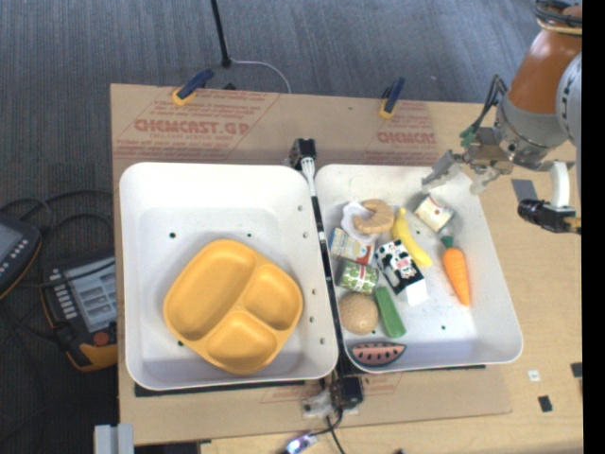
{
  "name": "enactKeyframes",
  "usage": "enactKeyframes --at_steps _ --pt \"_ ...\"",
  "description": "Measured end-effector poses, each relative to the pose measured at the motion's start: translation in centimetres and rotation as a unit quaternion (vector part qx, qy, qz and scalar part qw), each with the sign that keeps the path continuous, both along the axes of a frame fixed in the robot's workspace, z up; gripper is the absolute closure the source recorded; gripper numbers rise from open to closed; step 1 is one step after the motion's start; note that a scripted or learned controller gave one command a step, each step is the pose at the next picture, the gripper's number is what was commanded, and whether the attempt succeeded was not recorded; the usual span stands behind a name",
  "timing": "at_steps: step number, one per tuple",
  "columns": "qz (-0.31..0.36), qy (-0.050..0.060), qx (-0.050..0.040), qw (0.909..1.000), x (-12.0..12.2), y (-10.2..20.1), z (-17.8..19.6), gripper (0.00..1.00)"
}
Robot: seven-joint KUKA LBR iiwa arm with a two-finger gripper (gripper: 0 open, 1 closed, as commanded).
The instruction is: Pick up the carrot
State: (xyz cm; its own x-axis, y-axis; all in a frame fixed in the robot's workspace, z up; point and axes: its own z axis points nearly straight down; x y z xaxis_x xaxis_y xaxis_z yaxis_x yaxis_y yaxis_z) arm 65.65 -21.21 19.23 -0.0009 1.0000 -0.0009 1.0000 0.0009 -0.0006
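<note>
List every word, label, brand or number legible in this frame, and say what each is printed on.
"CHEMCAST GP": red print, upper left of the brown board under the bins.
Red print, upper right of the same board: the same style of lettering, cut off by the right bin; not readable in full.
Green carton and black-and-white carton: printing too small to read.
Handheld device at the left edge: screen unreadable.

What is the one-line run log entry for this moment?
gripper: open, above right bin's far edge | carrot: lying in bin, not held
</note>
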Motion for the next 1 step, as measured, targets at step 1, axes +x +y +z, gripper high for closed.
enactKeyframes --at_steps 1 --pt "0.01 -0.002 0.0052 0.9999 -6.22 -0.39 -9.51 0.0"
